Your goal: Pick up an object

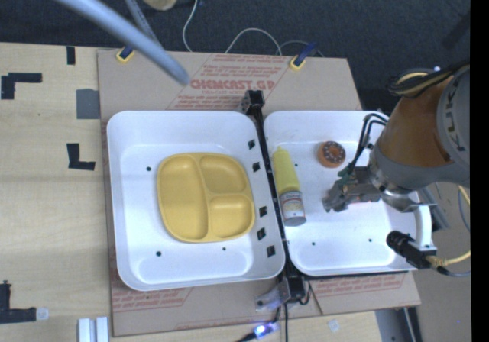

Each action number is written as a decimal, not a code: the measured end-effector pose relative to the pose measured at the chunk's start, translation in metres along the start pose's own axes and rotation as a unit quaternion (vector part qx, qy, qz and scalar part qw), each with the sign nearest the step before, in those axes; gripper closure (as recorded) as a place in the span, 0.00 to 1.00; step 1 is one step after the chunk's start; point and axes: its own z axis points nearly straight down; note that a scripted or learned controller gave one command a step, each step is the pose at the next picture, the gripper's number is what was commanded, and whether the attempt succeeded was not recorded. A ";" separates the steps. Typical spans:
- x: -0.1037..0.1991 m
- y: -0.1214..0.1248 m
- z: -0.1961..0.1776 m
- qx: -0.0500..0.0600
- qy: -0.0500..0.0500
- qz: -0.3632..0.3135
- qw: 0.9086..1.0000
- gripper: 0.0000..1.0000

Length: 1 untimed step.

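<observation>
A yellow bottle [286,182] with a grey cap lies along the left side of the right bin [336,256], cap toward the front. A small round brown object [332,153] rests at the back of the same bin. My gripper [341,197] hangs low over the middle right of that bin, to the right of the bottle and in front of the brown object. Its dark fingers are too small and blurred to read. The grey arm with its orange band [412,134] comes in from the right.
The left bin [130,180] holds a yellow divided plate [205,195]. A black divider [263,172] runs between the bins. Both bins sit on a cardboard sheet [229,81]. A grey pole [92,4] crosses the upper left.
</observation>
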 end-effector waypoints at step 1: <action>0.009 -0.003 -0.046 0.001 0.000 0.000 1.000 1.00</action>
